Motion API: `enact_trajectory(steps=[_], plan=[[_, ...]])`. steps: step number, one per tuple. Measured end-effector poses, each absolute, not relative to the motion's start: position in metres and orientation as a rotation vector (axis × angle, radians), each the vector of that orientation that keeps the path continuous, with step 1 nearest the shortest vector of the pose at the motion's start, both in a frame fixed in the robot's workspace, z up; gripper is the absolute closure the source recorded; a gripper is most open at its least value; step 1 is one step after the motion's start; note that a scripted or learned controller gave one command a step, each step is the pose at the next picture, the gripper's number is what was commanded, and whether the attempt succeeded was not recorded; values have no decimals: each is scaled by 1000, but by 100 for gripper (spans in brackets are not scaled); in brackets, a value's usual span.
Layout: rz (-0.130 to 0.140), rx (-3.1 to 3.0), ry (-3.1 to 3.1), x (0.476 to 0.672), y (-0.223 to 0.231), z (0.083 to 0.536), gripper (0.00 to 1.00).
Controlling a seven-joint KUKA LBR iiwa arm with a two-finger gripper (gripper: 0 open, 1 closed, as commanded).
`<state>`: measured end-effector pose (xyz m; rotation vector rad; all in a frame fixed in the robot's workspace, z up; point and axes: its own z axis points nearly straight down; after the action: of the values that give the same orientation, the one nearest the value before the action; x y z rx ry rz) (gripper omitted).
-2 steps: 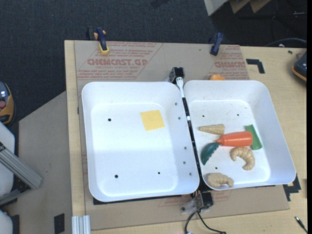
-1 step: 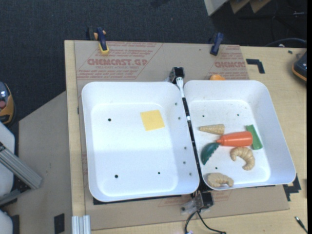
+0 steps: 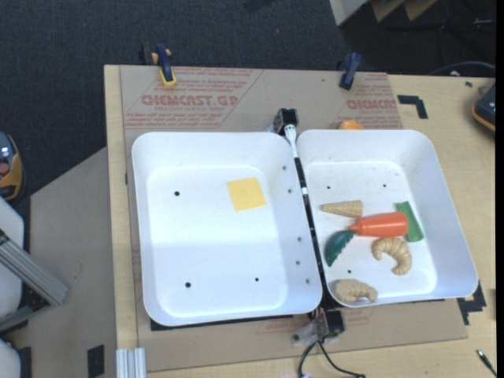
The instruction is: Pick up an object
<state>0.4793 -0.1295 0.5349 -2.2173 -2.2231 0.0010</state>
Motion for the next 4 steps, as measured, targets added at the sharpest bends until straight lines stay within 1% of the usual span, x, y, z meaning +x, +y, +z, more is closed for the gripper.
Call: enact_trajectory(steps=[4], plan=[[1,-2217,-2224,479,-11,535,100]])
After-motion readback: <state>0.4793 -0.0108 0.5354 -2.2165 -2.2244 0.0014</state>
